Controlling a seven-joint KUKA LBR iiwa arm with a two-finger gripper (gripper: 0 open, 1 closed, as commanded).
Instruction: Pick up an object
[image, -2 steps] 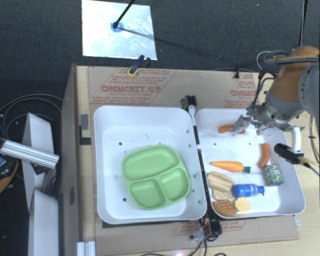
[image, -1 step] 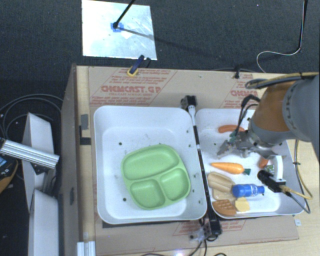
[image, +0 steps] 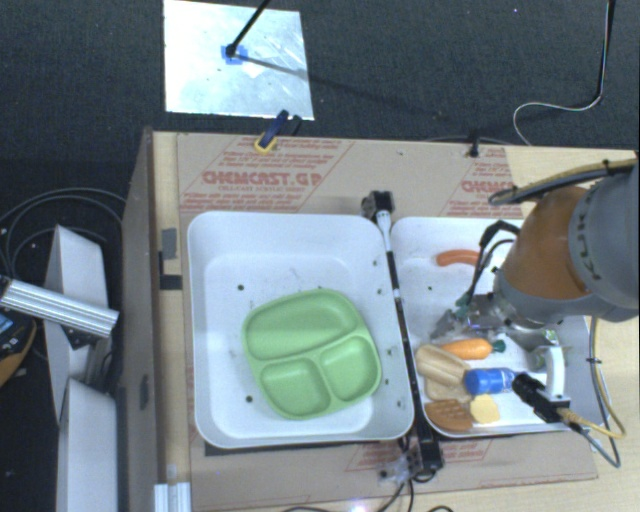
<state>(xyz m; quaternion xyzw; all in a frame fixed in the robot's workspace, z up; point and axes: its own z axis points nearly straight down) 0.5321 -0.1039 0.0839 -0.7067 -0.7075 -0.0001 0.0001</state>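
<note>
The right bin (image: 430, 240) holds several toy foods. An orange carrot (image: 468, 348) lies mid-bin, with a tan bread roll (image: 438, 365) to its lower left and a blue can (image: 488, 381) below it. At the front edge sit a brown cookie (image: 449, 414) and a small yellow piece (image: 485, 409). An orange sausage (image: 458, 257) lies alone toward the back. My gripper (image: 463, 319) is low in this bin, just above the carrot, under the grey wrist and orange band. The wrist hides what lies right beneath it.
A green divided plate (image: 312, 350) takes up the middle of the left bin (image: 220, 260). A ridge (image: 397, 300) separates the two bins. The back of the right bin around the sausage is bare white floor.
</note>
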